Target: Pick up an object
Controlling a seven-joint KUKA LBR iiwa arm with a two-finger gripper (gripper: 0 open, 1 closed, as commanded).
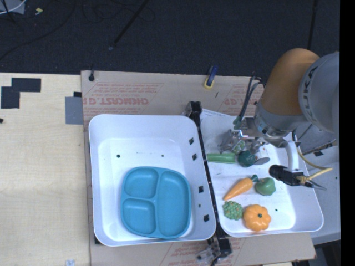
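From my station the pick looks barely begun: nothing is lifted, and every toy I can make out lies on the floor of the right bin [310,218]. Taking the carrot [239,188] as my reference, the end effector [238,145] is low over the bin on the carrot's far side, toward the back wall. It is just above a long green vegetable [221,158] and a dark green round piece [246,159], which lie side by side, near each other. I cannot tell whether the end effector is open or closed; its metal parts blur into the clutter below, and I see nothing clearly gripped. I also cannot say whether it touches either green piece or merely hangs over them. Those two are my best guess at the intended object, being nearest. A green pepper [265,186] rests just beside the carrot's leafy end. A broccoli floret [233,210] and an orange pumpkin [257,217] lie on the carrot's near side, toward the front wall, untouched. Well away from the carrot, in the left bin [105,137], a blue divided plate [155,201] lies bare. As I judge it, the approach is done at most; closing on a piece, securing it and raising it clear all remain.
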